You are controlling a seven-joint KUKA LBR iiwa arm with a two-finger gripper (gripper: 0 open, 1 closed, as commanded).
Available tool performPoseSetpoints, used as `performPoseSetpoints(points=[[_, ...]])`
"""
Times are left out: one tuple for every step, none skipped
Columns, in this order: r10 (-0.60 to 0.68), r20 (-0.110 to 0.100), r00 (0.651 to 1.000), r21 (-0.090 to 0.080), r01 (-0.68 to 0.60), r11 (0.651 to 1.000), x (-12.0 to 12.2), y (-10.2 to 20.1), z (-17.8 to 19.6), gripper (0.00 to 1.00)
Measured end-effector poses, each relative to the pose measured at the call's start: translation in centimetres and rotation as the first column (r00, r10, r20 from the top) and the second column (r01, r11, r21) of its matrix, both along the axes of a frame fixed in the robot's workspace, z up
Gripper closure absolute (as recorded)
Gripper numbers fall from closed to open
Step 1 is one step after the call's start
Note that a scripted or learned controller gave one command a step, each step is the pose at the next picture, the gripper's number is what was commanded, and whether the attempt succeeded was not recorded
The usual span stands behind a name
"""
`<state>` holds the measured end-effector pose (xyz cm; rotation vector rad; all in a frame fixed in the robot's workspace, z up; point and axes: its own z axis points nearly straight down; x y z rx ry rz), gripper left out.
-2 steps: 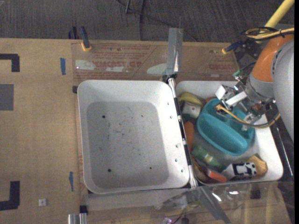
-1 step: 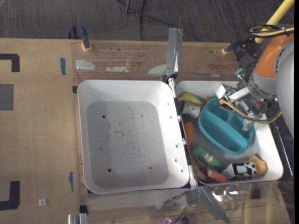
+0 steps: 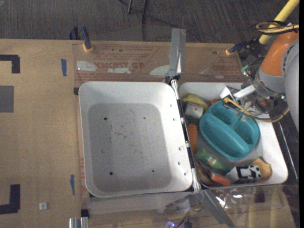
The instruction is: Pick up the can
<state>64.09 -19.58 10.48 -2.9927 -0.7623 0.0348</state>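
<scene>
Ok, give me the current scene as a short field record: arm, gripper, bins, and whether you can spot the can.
arm: grey with an orange band, at the right bin's upper right corner
gripper: over the right bin's top edge, holding nothing I can see
right bin: crowded; teal divided tray on top of the pile
left bin: bare white floor
can: not clearly identifiable in the pile
</scene>
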Motion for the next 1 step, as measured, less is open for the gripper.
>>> performPoseSetpoints(points=[[-0.003,-0.017,1.000,0.004,0.003,1.000,-0.47,-0.10,-0.40,0.00]])
